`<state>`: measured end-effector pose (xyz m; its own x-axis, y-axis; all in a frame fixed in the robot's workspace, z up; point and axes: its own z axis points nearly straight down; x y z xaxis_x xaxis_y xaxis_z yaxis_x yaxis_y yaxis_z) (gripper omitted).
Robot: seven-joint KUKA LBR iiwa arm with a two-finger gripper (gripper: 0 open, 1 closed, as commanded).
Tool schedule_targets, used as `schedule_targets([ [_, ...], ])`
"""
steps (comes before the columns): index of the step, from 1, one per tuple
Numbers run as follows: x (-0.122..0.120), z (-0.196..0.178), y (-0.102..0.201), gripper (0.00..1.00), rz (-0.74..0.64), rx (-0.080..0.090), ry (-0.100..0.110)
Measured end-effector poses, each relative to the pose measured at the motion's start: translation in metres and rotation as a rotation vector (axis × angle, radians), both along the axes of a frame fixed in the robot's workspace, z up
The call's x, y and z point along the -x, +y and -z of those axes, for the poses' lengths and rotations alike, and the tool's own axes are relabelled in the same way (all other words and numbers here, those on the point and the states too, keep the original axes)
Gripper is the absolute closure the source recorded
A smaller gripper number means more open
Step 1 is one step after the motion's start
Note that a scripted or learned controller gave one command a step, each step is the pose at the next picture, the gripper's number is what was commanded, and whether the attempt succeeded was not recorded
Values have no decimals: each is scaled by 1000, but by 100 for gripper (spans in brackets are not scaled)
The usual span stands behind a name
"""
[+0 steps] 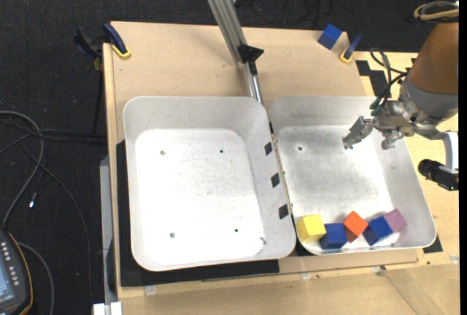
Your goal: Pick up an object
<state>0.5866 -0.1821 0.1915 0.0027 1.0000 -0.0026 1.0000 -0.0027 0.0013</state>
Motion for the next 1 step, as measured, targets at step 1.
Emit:
schedule_targets([
  [1,14,17,28,0,-6,-4,4],
])
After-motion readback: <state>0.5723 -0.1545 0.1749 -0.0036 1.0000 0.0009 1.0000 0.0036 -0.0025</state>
